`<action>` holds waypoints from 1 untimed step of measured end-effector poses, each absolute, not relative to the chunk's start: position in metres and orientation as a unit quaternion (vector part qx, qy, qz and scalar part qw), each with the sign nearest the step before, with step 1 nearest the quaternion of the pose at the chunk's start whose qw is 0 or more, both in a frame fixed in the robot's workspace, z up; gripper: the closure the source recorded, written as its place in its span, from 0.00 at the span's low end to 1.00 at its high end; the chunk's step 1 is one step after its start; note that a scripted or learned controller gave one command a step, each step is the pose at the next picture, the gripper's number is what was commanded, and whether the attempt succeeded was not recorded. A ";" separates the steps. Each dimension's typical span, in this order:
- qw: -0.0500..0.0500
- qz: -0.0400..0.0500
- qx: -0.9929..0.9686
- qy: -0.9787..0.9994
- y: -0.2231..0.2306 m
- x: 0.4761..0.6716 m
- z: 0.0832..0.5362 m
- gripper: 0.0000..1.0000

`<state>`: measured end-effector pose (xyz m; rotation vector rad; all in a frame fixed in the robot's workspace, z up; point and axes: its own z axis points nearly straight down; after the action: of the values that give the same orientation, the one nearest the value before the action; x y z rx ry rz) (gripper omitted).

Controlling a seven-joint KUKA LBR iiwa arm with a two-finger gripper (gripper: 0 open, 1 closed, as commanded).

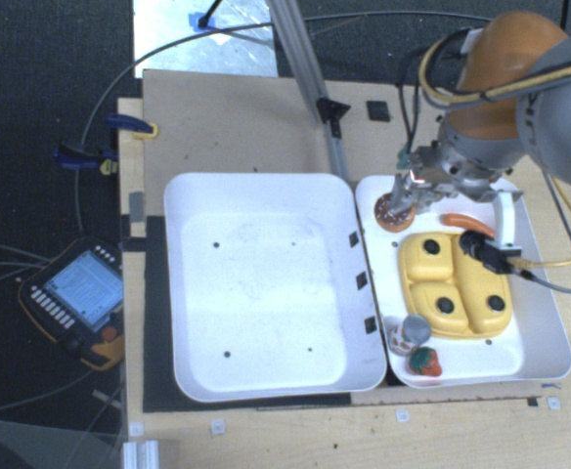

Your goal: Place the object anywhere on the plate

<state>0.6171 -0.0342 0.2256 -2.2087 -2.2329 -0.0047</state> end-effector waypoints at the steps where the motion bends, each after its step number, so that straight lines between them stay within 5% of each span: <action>1: 0.001 0.000 -0.704 -0.710 0.010 0.604 0.219 1.00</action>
<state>0.6040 0.0104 0.2188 -2.2096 -2.2308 -0.0013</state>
